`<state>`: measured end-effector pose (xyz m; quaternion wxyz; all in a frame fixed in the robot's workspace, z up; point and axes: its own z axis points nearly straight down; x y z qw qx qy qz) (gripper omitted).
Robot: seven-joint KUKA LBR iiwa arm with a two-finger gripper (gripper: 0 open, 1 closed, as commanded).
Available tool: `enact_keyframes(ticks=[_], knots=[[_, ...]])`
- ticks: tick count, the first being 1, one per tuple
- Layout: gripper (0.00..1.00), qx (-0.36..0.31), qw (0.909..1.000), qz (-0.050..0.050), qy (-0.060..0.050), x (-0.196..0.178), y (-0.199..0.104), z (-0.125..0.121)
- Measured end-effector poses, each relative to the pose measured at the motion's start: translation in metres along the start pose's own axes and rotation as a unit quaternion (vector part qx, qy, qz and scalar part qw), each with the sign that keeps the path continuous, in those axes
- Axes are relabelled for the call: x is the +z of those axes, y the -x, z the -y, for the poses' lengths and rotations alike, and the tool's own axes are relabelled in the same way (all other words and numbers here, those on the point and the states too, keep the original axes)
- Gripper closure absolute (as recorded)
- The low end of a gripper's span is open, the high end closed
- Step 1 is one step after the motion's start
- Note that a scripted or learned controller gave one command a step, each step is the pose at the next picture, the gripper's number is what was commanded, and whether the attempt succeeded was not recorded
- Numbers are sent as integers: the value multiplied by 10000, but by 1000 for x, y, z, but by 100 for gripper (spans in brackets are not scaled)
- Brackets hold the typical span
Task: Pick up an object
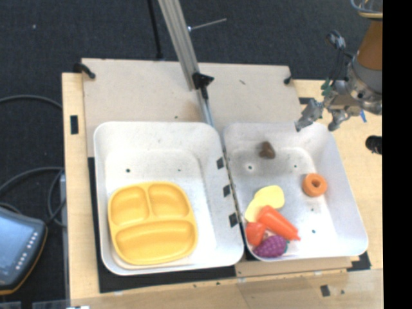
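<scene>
The claw (320,118) hangs open and holding nothing at two o'clock, over the right bin's (347,224) far corner. Below it lie an orange ring (315,185) and a brown lump (266,150).

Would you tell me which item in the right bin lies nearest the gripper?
The orange ring; the brown lump sits farther left of the gripper, and the other toys cluster at the near edge.

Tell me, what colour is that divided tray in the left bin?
The divided tray is yellow all over, seen plainly in the camera view from above.
</scene>
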<state>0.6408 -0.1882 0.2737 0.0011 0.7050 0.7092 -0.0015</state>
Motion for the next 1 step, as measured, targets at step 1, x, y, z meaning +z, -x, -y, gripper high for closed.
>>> enact_keyframes(ticks=[1], knots=[[0,35,10000,-1,29,139,-2,-41]])
